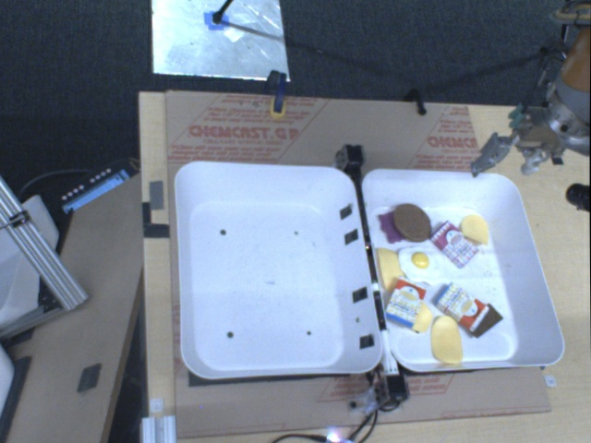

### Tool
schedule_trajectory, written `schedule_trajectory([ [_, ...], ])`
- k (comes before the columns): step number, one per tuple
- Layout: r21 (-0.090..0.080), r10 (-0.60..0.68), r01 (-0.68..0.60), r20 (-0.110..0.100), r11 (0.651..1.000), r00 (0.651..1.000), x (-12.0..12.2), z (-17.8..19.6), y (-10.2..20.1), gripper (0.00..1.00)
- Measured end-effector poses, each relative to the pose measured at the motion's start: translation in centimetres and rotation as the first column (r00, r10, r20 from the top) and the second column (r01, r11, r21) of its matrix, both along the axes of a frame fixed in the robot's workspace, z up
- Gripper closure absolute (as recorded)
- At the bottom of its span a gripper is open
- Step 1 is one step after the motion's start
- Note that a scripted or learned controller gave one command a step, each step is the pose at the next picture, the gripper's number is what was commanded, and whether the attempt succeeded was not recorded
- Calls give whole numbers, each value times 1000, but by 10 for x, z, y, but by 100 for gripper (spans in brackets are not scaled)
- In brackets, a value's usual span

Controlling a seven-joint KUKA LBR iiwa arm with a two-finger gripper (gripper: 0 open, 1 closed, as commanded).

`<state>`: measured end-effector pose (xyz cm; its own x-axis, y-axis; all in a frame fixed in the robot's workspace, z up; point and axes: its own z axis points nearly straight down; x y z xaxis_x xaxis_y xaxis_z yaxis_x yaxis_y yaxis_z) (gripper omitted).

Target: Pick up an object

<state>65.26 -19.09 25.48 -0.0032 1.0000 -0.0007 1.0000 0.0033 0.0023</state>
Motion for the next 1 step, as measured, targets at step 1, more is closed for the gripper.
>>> schedule_trajectory([
  [1, -1, 4, -4, 4, 1000, 1000, 1, 12, 0, 100],
])
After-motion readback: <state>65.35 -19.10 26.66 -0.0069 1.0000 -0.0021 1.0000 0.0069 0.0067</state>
